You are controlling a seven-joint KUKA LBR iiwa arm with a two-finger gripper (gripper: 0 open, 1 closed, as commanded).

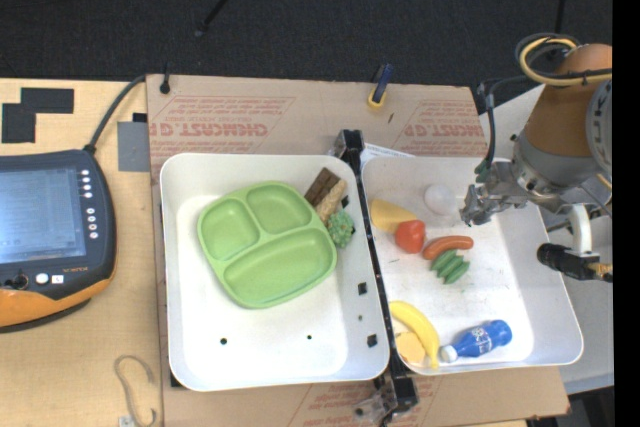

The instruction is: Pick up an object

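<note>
My gripper hangs over the upper right part of the right bin, with the arm reaching in from the right. Just to its left a pale round object rests on the bin floor. Below and left of the gripper lie a red tomato, an orange-red sausage and a green pepper. A yellow wedge sits near the bin's left wall. At the bin's front are a banana and a blue bottle.
The left bin holds a green divided plate, with a brown block and a green broccoli piece at its right edge. A tablet-like pendant lies on the bench at far left.
</note>
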